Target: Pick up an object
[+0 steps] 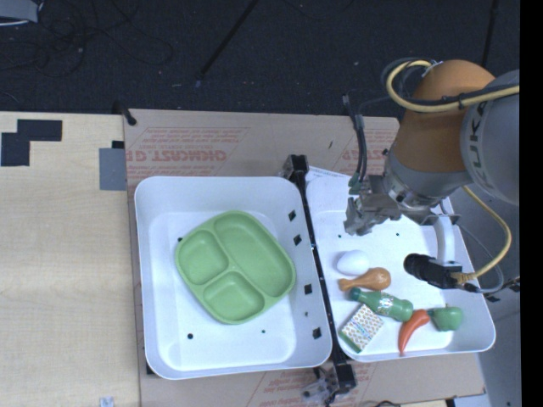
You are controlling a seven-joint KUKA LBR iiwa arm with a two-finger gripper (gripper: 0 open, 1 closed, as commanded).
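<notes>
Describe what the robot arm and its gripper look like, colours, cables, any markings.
The arm is grey with a bulky orange band above the wrist. A yellow cable loops over the band's top, and another runs down the arm's right side. Part of the dark KUKA lettering shows on the grey shell. The gripper is dark grey metal, small and blocky, with thin dark cables rising from it.

The scene is evenly and fairly brightly lit from above. The white bins come close to washing out, with soft pale shadows along their inner walls. The floor behind stays dark and low in detail. The plate shows a mild sheen. The picture is soft and slightly grainy; small toys look blurred at their edges.
</notes>
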